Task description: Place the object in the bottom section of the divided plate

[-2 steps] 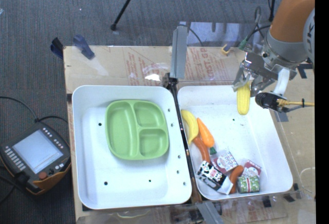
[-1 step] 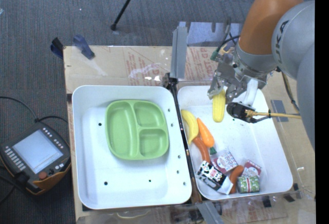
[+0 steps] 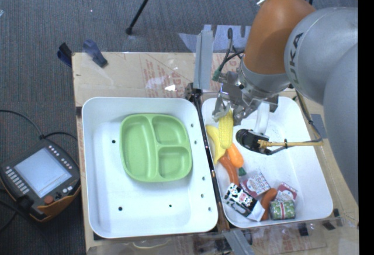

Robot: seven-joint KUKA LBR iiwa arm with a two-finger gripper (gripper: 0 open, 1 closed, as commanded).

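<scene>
One fixed camera overhead, at a downward slant over left bin [image 3: 146, 210] and right bin [image 3: 304, 175]

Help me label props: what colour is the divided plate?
The plate is light green, best seen in the camera view.

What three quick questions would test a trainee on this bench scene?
1. True or false: food already lies on the light green three-section plastic plate.
2. Which item lies closest to the claw? A) yellow corn cob B) cow-patterned carton C) green can
3. Fill in: the plate lies in the view's ___ shallow white bin.

Key: 1 false; 2 A; 3 left.
</scene>
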